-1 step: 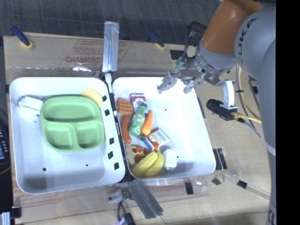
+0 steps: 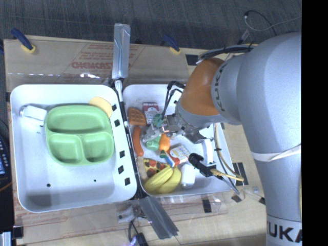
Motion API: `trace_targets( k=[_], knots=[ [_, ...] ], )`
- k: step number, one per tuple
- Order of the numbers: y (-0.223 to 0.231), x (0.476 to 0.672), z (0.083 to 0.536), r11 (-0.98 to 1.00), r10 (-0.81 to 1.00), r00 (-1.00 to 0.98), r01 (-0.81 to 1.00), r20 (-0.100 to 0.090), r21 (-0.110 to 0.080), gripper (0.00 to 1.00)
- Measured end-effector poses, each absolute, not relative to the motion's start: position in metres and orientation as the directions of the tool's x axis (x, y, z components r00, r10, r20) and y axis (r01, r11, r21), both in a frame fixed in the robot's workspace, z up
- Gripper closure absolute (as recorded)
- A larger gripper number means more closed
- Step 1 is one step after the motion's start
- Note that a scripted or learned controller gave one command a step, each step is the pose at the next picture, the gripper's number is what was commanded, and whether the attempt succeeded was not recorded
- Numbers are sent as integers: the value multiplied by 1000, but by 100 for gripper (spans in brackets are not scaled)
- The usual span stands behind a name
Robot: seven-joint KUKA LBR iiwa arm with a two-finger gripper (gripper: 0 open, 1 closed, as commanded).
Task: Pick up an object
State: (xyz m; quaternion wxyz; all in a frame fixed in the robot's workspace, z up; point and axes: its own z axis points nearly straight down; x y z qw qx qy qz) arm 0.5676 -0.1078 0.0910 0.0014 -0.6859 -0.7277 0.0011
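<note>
The right bin [image 2: 134,93] holds a heap of toy food. A brown bread slice [image 2: 136,116] and a small red and white box [image 2: 150,109] lie at the back. An orange sausage [image 2: 138,141] runs along the bin's left wall. A carrot [image 2: 164,142] and a white packet [image 2: 179,152] sit in the middle, and yellow bananas [image 2: 164,179] rest at the front. My gripper [image 2: 162,125] is low over the middle of the heap, just above the carrot and beside a clear crumpled wrapper [image 2: 151,133]. The wrist hides what lies under it.
The left bin [image 2: 31,188] carries a green divided tray [image 2: 79,134], a yellow round piece [image 2: 102,105] at the tray's back right corner and a white block [image 2: 34,113] at the back left. A grey divider [image 2: 121,50] stands between the bins. The arm covers the right bin's right side.
</note>
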Motion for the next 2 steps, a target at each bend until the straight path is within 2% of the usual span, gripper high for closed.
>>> trace_targets(
  k=[1,2],
  knots=[
    [-109,567,100,62,998,-62,998,0,-6,100],
    [-82,593,212,-5,1000,5,1000,0,0,100]
  ],
)
